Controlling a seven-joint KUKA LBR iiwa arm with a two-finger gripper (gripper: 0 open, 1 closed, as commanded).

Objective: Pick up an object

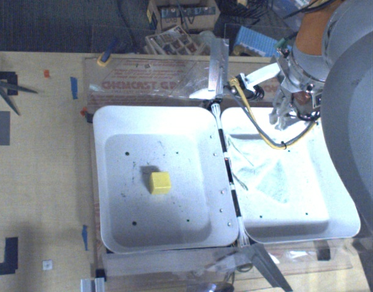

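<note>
A small yellow block [160,182] lies on the floor of the left bin [113,126], a little left of its middle. My gripper [282,118] hangs over the far part of the right bin [332,221], well to the right of the block and apart from it. Nothing shows between its fingers. A yellow and black cable [259,129] loops down from the wrist over that bin.
The two white bins stand side by side with a metal divider [226,163] between them. A sheet of clear plastic [259,175] lies in the right bin. The grey arm [353,72] covers the right side. Cardboard [149,78] and clutter lie behind the bins.
</note>
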